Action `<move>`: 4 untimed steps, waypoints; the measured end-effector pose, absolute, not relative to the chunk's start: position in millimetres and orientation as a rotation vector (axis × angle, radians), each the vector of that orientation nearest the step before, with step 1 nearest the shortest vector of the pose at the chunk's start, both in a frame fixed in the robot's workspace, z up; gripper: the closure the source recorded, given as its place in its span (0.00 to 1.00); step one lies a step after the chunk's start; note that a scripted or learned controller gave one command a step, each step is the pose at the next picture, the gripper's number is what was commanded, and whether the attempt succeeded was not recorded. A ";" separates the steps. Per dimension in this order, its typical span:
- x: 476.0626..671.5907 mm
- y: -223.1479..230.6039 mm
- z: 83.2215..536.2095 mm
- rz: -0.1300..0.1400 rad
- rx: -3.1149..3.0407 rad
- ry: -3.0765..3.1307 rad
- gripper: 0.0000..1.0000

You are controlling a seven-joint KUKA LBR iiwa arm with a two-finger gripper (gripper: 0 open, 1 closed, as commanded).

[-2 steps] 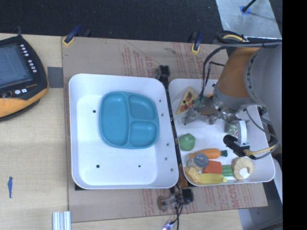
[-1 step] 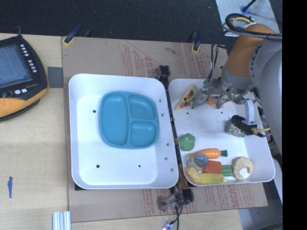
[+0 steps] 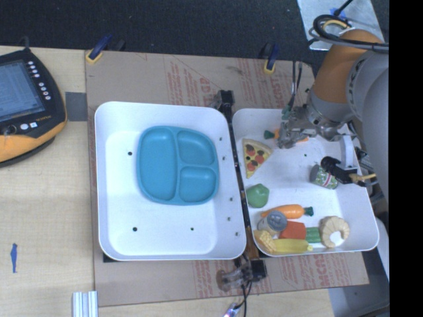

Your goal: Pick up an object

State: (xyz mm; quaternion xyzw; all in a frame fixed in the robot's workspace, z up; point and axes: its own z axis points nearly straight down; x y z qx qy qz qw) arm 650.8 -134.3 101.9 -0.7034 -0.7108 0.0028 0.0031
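White bins, two side by side, left bin (image 3: 106, 177) with one blue plate (image 3: 177, 164), right bin (image 3: 360, 210) with one pizza slice (image 3: 254, 156), one green ball (image 3: 258, 195), one carrot (image 3: 287, 211), one croissant (image 3: 334, 231), one corn cob (image 3: 284, 246), one small can (image 3: 325, 176), gripper (image 3: 289, 136) at far edge of right bin, near the pizza slice, cannot tell how open or whether holding something.

1. Even overhead light, moderately bright; no single strong source evident.
2. White bins (image 3: 165, 243) near overexposed, little surface detail; soft shadow along the inner walls.
3. Blue tray (image 3: 177, 164) casts a faint shadow, mild sheen.
4. Dark floor (image 3: 165, 5) at top underexposed, nearly black.
5. Overall soft, low-res focus; small toys at lower right smeared, edges fuzzy.
6. Slight glare on the pendant screen (image 3: 16, 94) at left.
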 end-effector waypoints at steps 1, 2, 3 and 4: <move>644.4 -90.3 210.2 0.000 -2.215 -2.226 1.00; 643.8 -90.8 209.3 0.003 -2.215 -2.225 0.00; 569.1 -128.3 90.8 0.008 -2.214 -2.223 0.00; 475.5 -119.6 91.1 0.005 -2.212 -2.226 0.00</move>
